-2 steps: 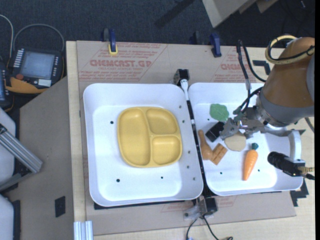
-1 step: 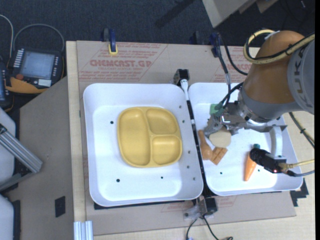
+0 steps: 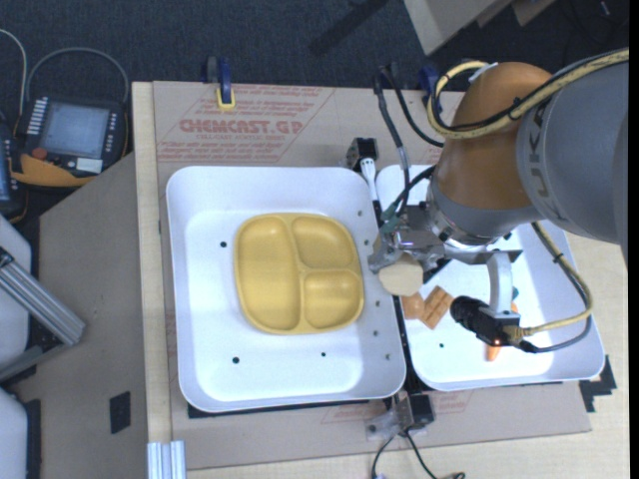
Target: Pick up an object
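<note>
1. Brown cardboard sheet [image 3: 250,118] covers the bench beside dark carpet [image 3: 200,18].
2. Left bin [image 3: 190,267] holds a yellow divided plate [image 3: 298,271]; right bin [image 3: 559,357] holds orange pieces [image 3: 431,309] near its left wall.
3. Gripper [image 3: 401,265] hovers over the seam between the bins, a pale round object [image 3: 399,279] at its tip; whether it is gripped cannot be told.
</note>
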Tool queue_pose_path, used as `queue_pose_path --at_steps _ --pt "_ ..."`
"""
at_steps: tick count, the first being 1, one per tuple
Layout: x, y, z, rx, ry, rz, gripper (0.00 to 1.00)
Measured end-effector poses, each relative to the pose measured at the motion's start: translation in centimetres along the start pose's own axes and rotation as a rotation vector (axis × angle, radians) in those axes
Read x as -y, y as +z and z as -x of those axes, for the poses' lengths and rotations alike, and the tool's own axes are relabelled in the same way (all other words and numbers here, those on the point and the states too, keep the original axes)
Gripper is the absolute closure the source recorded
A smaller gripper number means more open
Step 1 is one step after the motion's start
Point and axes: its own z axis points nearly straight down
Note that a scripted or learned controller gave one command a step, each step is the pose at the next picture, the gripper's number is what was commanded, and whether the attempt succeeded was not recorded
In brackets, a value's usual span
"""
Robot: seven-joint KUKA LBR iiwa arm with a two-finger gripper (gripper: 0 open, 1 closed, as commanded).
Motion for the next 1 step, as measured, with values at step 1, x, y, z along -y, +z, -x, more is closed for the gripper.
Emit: queue_pose_path --at_steps 1 --pt "-0.72 -1.36 -5.41 -0.001 -0.001 0.003 1.00"
